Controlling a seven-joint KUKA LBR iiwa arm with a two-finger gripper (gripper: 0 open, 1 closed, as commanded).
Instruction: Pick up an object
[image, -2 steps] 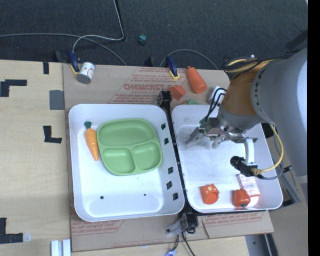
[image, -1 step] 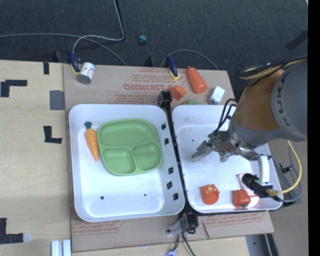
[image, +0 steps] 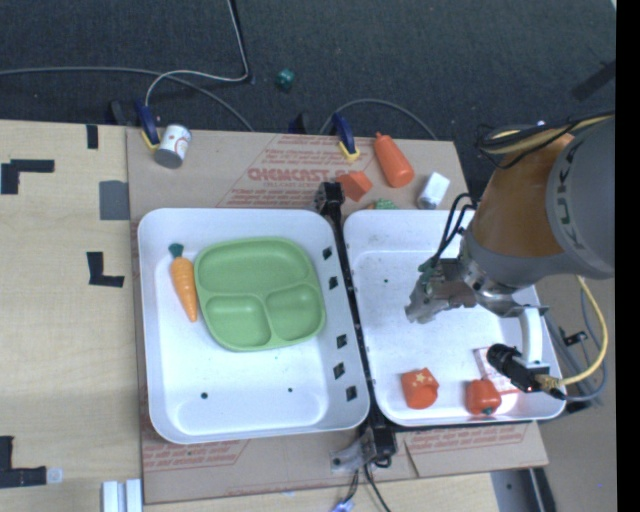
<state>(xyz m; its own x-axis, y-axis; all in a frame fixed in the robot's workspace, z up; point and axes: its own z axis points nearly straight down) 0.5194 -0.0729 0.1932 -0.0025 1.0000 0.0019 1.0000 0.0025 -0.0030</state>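
Note:
Two red toy items lie near the front of the right bin (image: 385, 235): a red pepper-like piece (image: 419, 388) and a red tomato-like piece (image: 483, 396) further right. My gripper (image: 428, 298) hangs over the middle of the right bin, above and behind both red pieces, and nothing shows between its fingers. In the left bin (image: 160, 330) a green divided plate (image: 260, 292) lies flat, with a toy carrot (image: 183, 283) just left of it.
Behind the bins on the cardboard lie an orange bottle-shaped toy (image: 393, 160), a small orange block (image: 357, 185), a white cube (image: 434, 188) and a small can (image: 172, 145). Cables run along the far side. The arm's orange band (image: 515, 205) looms over the right bin's right side.

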